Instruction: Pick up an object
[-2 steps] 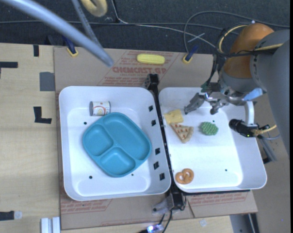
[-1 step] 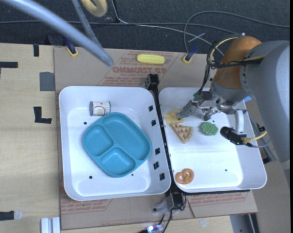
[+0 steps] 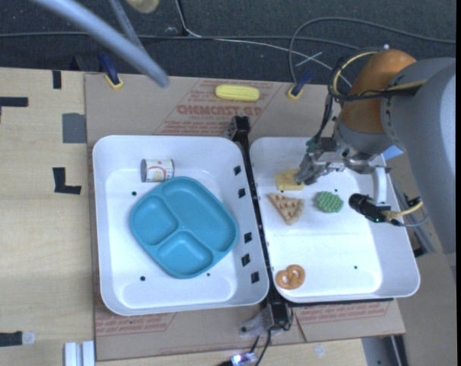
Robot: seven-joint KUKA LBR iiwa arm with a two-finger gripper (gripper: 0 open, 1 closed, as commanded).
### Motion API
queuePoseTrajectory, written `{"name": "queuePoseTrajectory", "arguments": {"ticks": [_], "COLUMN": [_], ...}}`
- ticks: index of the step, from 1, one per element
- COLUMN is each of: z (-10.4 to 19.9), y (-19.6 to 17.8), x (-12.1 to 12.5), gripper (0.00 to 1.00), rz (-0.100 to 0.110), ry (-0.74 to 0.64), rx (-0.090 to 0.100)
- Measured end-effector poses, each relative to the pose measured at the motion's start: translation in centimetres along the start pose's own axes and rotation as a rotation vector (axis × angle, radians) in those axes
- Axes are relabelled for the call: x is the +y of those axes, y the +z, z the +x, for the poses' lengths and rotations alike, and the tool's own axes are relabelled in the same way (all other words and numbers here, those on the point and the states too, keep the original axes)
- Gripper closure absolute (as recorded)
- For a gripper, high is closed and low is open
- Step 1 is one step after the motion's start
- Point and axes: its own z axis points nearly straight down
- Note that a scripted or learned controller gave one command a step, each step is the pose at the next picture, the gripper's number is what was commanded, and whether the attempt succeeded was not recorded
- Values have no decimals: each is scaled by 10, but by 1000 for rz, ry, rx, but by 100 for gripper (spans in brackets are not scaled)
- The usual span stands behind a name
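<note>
Yellow block (image 3: pixel 288 181) (right bin (image 3: pixel 383 269)) is met by the gripper (image 3: pixel 308 171), finger state impossible to tell; a centred, vertical descent is advised before closing.

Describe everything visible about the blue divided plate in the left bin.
The blue divided plate is a light blue, rounded-rectangle dish that looks like smooth plastic, moulded into three compartments: two smaller ones and one larger. It lies flat and right side up on the floor of the left bin, turned at a slant to the bin's walls, with nothing in it. A small can lies just beyond its upper left corner; whether they touch is unclear.
</note>
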Motion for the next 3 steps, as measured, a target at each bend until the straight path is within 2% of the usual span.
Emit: {"name": "queuePoseTrajectory", "arguments": {"ticks": [2, 3], "z": [-7, -6], "y": [-111, -137], "x": [-1, 0], "gripper": [100, 100], "rz": [8, 9], "ry": [2, 2], "rx": [-2, -2]}}
